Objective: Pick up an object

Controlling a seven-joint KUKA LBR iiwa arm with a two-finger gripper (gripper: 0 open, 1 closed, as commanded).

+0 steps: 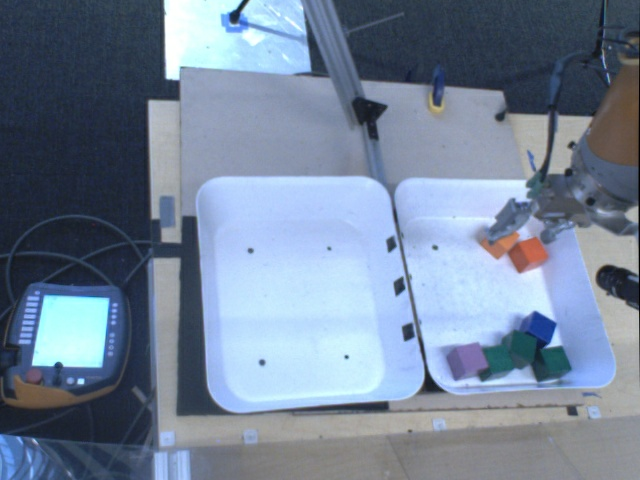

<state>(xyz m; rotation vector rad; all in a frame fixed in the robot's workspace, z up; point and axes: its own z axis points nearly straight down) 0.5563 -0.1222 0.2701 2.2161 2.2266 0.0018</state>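
Blocks: two orange (521, 251), three green (520, 356).

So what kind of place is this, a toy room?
Probably a robot lab. A robot arm reaches over two white bins on a bench, small coloured blocks sit in one bin, and a control pad lies nearby.

Two shallow white bins are sitting side by side on the bench: a left bin (300, 193) and a right bin (470, 298). Seven blocks are lying in the right bin. Two are orange: one (529, 254) fully visible, another (496, 245) partly covered. Three are green (521, 347), (551, 364), (496, 360). One is blue (539, 325). One is purple (465, 360). One handheld control pendant (66, 343) is resting left of the bench.
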